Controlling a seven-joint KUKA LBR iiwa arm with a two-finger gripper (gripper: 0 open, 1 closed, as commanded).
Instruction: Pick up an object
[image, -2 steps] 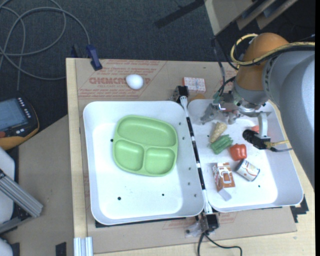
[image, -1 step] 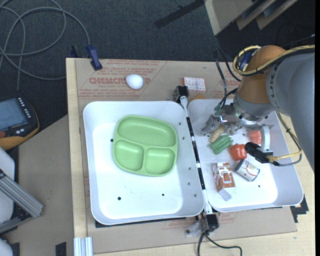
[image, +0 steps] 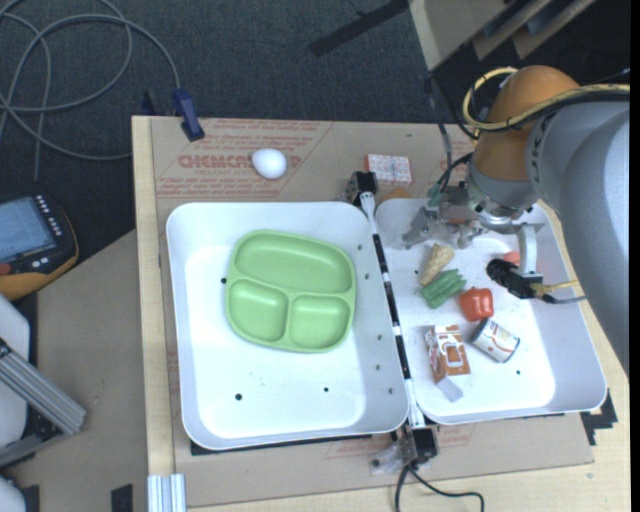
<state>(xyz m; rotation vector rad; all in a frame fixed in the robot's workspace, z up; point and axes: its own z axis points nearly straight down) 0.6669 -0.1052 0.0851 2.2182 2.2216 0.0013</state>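
Observation:
The right white bin (image: 560, 380) holds several small things. A pale beige corn-like piece (image: 435, 263) lies near its back left, with a green pod-like thing (image: 442, 287) just in front of it. Beside those sit a red pepper (image: 477, 302), a small orange-and-white carton (image: 449, 352) and a little white can (image: 496, 340). My gripper (image: 441, 230) hangs low over the back of this bin, directly above the beige piece and very close to it. Nothing visibly sits in its grasp.
The left white bin (image: 200, 380) carries a green divided plate (image: 291, 290). On the cardboard behind the bins lie a white egg-shaped object (image: 268, 162), a blue clip (image: 187, 113) and a small patterned packet (image: 389, 168). The arm's grey bulk covers the right bin's far right corner.

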